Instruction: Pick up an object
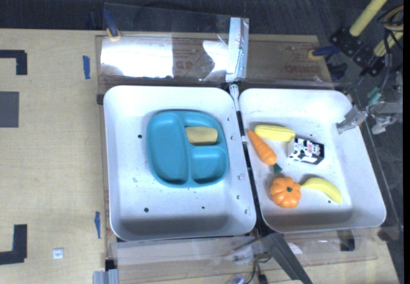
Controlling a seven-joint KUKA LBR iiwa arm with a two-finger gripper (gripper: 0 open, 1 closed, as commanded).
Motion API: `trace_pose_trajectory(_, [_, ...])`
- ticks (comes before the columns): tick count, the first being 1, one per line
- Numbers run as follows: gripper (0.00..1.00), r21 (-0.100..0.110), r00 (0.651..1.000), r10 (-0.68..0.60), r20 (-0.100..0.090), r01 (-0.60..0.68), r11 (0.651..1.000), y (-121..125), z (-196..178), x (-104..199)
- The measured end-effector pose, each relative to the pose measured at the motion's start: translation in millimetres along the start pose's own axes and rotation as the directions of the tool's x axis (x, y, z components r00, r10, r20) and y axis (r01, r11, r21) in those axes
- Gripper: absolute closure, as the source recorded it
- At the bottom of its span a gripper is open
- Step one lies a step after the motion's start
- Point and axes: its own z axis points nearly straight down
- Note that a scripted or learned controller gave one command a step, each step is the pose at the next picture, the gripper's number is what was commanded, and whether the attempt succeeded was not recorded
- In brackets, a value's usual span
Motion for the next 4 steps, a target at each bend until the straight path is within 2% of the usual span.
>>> trace_pose_trajectory(1, [0.0,0.005,1.0,0.005,-0.001,-0.005,1.0,-4,97,58])
trace_pose_trajectory(2, [0.0,-0.036,1.0,0.029,0.005,-0.029,0.999,38,119,38])
trace_pose_trajectory(3, [0.0,-0.038,0.997,0.076,-0.002,-0.076,0.996,69,127,14])
trace_pose_trajectory(4, [0.0,-0.003,0.996,0.085,0.001,-0.085,0.996,-25,84,32])
